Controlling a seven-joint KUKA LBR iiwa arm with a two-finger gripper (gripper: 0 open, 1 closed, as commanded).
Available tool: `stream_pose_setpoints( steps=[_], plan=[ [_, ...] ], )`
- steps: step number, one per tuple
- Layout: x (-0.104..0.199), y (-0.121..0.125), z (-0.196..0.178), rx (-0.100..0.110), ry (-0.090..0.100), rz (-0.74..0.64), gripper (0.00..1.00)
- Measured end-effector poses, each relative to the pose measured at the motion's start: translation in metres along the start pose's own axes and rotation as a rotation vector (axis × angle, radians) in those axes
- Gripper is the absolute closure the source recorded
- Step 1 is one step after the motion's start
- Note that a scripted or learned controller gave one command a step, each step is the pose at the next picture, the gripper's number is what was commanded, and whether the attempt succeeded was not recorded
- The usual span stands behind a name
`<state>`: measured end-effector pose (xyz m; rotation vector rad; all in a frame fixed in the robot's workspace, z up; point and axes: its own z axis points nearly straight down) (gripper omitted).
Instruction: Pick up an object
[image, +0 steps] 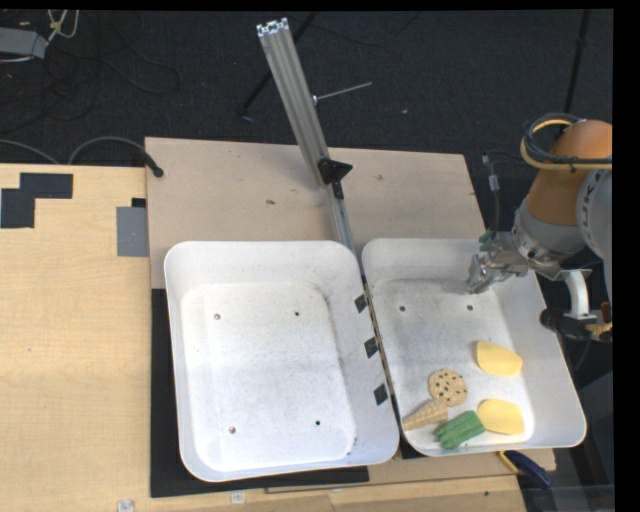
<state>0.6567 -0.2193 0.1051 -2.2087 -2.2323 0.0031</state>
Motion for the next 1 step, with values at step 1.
stream_pose_setpoints(
  steps=[1],
  plan=[
    [0.0002, 0.0003, -0.0646, -0.008, -0.002, 0.004, 1.00]
  ],
)
